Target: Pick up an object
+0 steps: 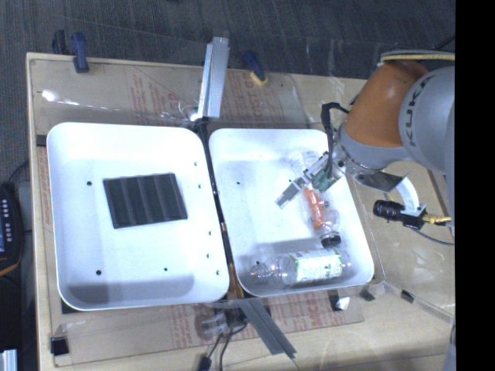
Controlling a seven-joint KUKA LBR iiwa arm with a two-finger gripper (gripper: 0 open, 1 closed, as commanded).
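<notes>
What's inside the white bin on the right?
The right bin holds a clear plastic bottle lying along its near wall and an orange-filled small bottle. The gripper covers whatever lies beneath it.

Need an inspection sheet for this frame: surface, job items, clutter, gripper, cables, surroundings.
Surface: wooden bench with left bin and right bin side by side.
Job's things: clear plastic bottle lying along the right bin's near wall; orange object and crumpled clear wrapper in the right bin; dark ribbed pad flat in the left bin.
Clutter: blue clamps on the far edge.
Grippers: gripper low over the right bin, beside the orange object; grasp not discernible.
Cables: black cable at the wrist.
Surroundings: dark carpet.
</notes>
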